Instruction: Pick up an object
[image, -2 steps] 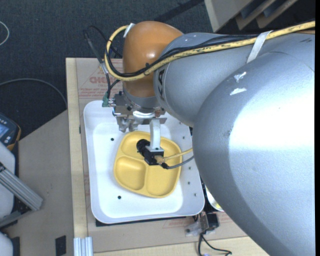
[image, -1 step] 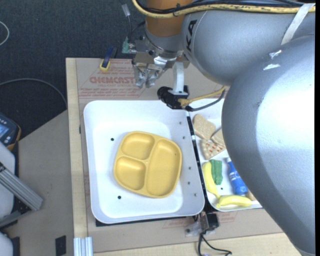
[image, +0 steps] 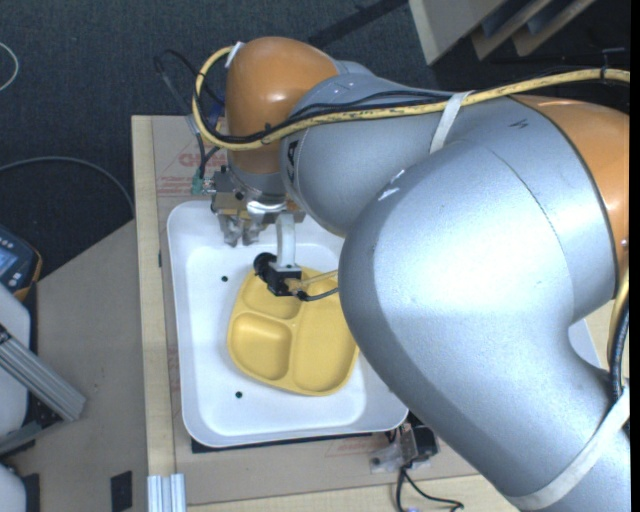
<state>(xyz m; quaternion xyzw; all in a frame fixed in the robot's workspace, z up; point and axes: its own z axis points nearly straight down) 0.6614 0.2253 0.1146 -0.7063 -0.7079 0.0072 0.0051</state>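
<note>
- Looking down at the white bin (image: 200, 330) in the left middle of the frame, sitting on the desk (image: 155, 300).
- Finding the yellow divided plate (image: 285, 345) lying flat inside this bin, toward its lower right part, with the compartments facing up and holding nothing visible.
- Taking this plate as the thing to pick up, being the only large thing on the bin floor.
- Noticing the tool (image: 241, 232) hanging over the upper part of the bin, just beyond the upper left rim of the plate, near it but seemingly not touching it.
- Not being able to tell whether the tool is spread or pressed together, the tip being dark and small at this slant.
- Seeing nothing carried by the tool, so judging the plate as not yet lifted.
- Seeing the grey arm (image: 480, 300) with its orange band reaching in from the right and covering most of the right half of the frame.
- Spotting two small dark specks on the bin floor, one left of the plate's upper rim and one below its lower left rim, both too small to name.
- Judging the task as being at an early stage: tool placed close to the plate, the grasp not yet made, the lifting not yet done.
- Expecting the next move to need a pinch on the thin rim, the plate being wide and shallow, with slipping off as a likely risk.
</note>
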